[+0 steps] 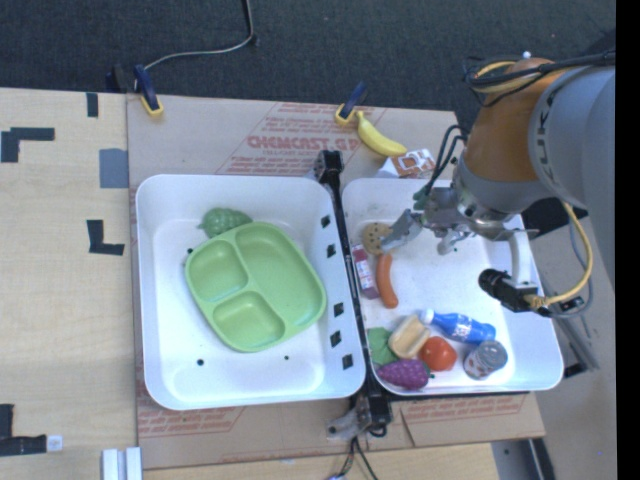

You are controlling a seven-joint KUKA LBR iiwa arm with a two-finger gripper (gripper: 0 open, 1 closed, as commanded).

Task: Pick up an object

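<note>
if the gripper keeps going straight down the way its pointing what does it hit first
Probably the round tan cookie-like piece just off the tip of the gripper, or the bare floor of the right bin beside it. Height above the bin is unclear from this slanted view.

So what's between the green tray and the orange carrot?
In the camera view, the black divider where the two bins meet lies between the green tray and the carrot, plus a small reddish packet beside the carrot.

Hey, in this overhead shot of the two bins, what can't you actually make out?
- Pincer: blurred; open or shut unclear.
- Small round tan object beside it: too small to identify.
- Dark green lumpy object in the left white bin: partly hidden under the light green divided plate.
- Grey round object: too blurred to identify.
</note>
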